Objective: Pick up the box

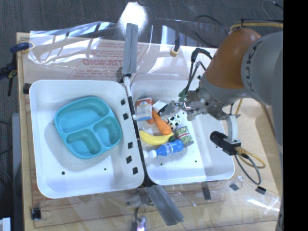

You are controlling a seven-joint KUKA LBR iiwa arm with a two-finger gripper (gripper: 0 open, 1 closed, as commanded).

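Box (144, 109) is my best name for the small carton lying at the upper left of the right bin (216, 165), close to the divider between the two bins; its face is white and orange-red with a picture and some print, all too small to read. Just below and right of it lies an orange carrot (161, 122), then a yellow banana (155, 138) and a blue bottle (167, 149) with a white cap, and beside these a small green-labelled can (183, 139) and a black-and-white patterned item (176, 119), whose markings I cannot make out. The gripper (184, 107) hangs over this cluster, to the right of the box and not touching it; whether its fingers are spread or pressed together I cannot tell, as the wrist hides them. The grey arm (262, 66) bears dark lettering on its casing, partly seen, which appears to read "KUK". The left bin (43, 167) holds a blue divided plate (87, 126). Behind the bins lies a clear plastic sheet (101, 57) over red printed lettering, blurred by glare and not legible.
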